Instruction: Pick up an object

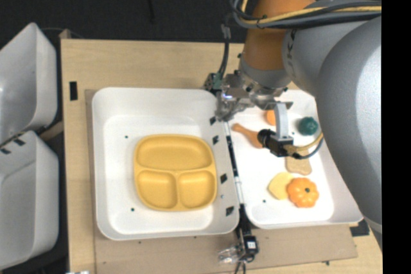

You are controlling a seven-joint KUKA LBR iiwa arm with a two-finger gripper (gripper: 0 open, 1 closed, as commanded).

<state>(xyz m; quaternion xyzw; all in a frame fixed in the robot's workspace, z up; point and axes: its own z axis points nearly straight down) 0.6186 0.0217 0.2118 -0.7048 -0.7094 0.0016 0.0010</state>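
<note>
Reaching arm (334, 74): grey, enters from the right of the camera view and covers the right bin's far right part; the orange band (270, 29) sits above the wrist.
Jaws: over the far end of the line where the two bins meet, just beside the right bin's near-left far corner; the wrist body hides them, so I cannot tell whether they are spread or pressed together; nothing is seen between them.
Counter (77, 138): pale wood, carrying both bins side by side.
Left bin (103, 157): shallow, white, holding one item.
Yellow tray (174, 171): three compartments, lying flat in the middle of the left bin, well apart from the jaws.
Right bin (257, 167): shallow, white, holding the loose objects for picking.
Tan spoon-shaped piece (246, 132): nearest the jaws, just below them, its thin end toward the shared rim.
Small orange piece (271, 117): partly covered by the wrist, beside the tan piece.
Teal round object (309, 125): at the edge of the arm's bulk, on the bin's right side.
Tan slice (299, 166): mid-bin, partly under the robot's yellow cable.
Pale yellow piece (278, 185): touching the pumpkin's left side.
Orange pumpkin (303, 192): near the front of the right bin, in the open.
Obstruction: the wrist overhangs the objects at the far end; the pumpkin and the pale yellow piece lie uncovered.
White moulded shapes (22, 86): off the counter's left edge.
</note>
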